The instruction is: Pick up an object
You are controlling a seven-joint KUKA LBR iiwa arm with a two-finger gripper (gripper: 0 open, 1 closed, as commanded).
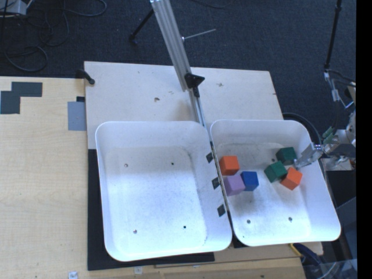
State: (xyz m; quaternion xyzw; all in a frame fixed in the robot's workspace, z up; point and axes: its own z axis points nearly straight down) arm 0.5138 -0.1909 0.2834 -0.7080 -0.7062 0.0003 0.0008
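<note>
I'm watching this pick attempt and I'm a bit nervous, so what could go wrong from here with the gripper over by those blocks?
1. The gripper sits beside a tight cluster: two green blocks and an orange block. Closing there could catch two at once or push one aside.
2. That cluster lies near the right bin's right wall, so the descent may clip the rim.

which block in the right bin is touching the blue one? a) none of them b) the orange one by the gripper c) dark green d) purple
d: the purple block sits directly against the left side of the blue block in the right bin, while the green blocks and the orange block near the gripper lie apart from it.
</note>
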